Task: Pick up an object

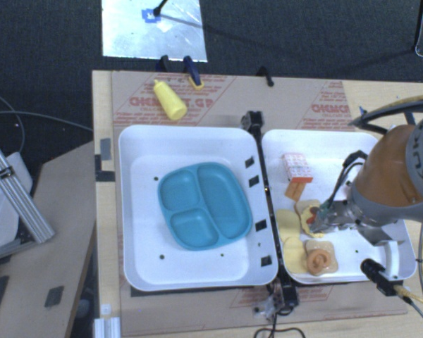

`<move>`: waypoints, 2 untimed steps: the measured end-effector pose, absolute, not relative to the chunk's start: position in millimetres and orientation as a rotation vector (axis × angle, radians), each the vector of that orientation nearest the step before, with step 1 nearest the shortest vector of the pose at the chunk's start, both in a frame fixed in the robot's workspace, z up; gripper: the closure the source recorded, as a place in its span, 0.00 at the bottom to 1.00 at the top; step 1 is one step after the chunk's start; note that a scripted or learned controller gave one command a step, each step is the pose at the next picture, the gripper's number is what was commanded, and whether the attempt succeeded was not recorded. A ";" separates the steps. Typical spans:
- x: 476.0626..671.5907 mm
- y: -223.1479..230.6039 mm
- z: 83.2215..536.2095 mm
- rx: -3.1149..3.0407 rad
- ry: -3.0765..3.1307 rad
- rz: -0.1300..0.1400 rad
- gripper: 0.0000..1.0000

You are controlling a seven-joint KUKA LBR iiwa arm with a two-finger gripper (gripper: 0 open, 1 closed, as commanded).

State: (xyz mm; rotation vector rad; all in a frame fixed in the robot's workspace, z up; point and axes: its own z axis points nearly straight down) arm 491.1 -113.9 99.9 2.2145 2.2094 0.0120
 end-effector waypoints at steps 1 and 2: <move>493.6 -120.3 96.8 2.211 2.217 0.024 1.00; 493.7 -114.5 96.9 2.203 2.197 0.014 1.00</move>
